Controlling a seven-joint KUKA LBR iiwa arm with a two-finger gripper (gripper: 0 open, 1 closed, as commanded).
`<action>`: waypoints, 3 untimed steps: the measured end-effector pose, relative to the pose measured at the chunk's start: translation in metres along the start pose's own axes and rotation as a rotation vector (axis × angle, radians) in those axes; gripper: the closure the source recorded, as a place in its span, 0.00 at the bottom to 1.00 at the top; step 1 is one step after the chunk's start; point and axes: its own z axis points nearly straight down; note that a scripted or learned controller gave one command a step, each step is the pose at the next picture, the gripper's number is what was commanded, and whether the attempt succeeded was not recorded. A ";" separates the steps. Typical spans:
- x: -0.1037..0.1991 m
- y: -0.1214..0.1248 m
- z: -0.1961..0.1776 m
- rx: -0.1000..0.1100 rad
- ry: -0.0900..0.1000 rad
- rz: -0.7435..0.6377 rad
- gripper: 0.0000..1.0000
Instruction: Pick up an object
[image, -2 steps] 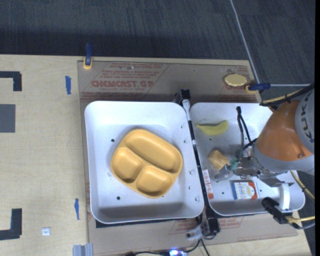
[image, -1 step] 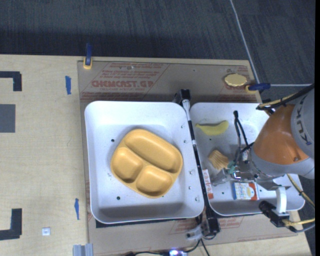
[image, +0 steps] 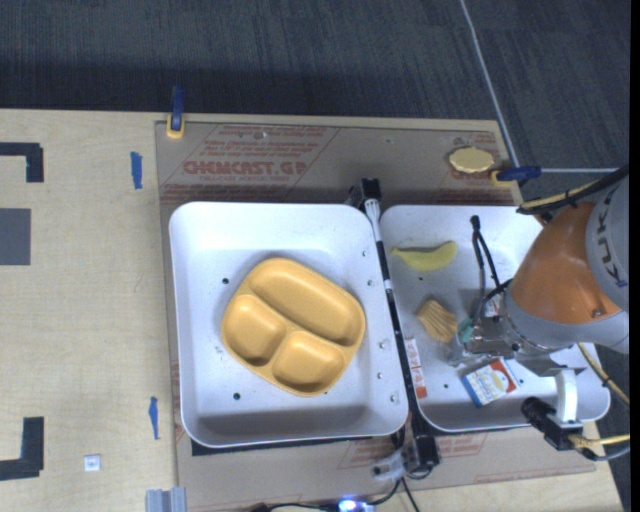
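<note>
Tool (image: 478, 335) low in right bin (image: 440, 412), small ridged tan snack (image: 436, 318) just to its left, touching or not unclear; grip state can't tell.

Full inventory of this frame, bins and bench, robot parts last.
white bins: 2, white, side by side on the bench
divided tray: 1, yellow, upside down in the left bin
banana: 1, pale yellow, top of the right bin
ridged snack piece: 1, tan, middle of the right bin
small carton: 1, white with red and blue, lower right bin
round disc: 1, tan, on the cardboard above the right bin
clamps: 2, blue, on the cardboard's top edge
arm: 1, grey and orange, over the right bin
gripper: 1, dark, between the snack piece and the carton
</note>
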 end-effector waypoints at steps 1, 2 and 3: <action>0.000 0.000 0.000 0.000 0.000 0.000 0.00; 0.000 0.001 -0.010 -0.003 -0.001 0.000 1.00; 0.000 0.001 -0.010 -0.003 -0.001 0.000 0.00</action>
